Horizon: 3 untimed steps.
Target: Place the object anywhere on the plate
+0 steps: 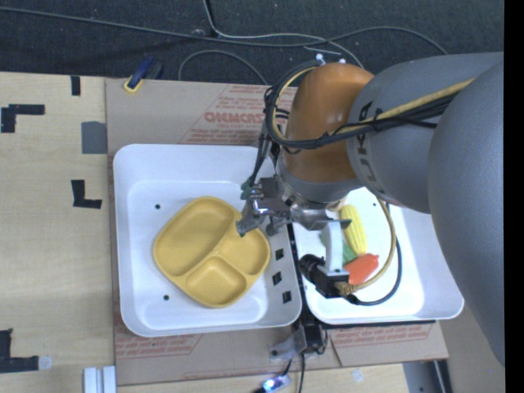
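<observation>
Gripper [255, 211] over left bin's right edge, beside yellow plate [211, 252], state not discernible; corn cob [354, 226] and carrot [363, 266] lying in right bin [434, 301], judged light, rigid, smooth toy pieces, best pinched across mid-length.

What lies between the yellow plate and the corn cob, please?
In the camera view, the hand and wrist hang between the yellow plate and corn cob, above the bins' adjoining walls.

Arm reaching in from the right, wrist turned downward.
The grey arm [442, 129] bends at its orange band [327, 121]; the gripper [255, 211] hangs low beneath the wrist, pointing left.
</observation>
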Each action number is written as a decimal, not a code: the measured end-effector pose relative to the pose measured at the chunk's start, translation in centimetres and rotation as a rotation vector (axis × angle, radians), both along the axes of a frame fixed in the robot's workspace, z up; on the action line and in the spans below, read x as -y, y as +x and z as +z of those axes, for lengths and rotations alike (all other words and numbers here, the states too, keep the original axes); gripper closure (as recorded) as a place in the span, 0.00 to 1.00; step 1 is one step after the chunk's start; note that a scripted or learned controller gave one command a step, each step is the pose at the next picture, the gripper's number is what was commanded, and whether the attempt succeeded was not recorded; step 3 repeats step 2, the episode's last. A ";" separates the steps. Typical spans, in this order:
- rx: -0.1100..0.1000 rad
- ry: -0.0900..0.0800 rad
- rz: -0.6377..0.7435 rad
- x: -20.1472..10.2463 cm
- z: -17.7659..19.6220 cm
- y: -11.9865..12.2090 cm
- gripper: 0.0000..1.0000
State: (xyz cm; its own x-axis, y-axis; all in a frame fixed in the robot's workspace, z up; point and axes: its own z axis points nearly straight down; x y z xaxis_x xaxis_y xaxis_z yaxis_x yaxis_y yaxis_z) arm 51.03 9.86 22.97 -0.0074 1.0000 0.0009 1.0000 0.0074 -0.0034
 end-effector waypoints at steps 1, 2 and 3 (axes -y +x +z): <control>-0.001 -0.002 -0.003 -3.0 -0.8 -0.1 1.00; 0.000 -0.002 -0.005 -2.9 -0.7 -0.1 0.00; 0.000 -0.002 -0.005 -2.9 -0.7 -0.1 0.00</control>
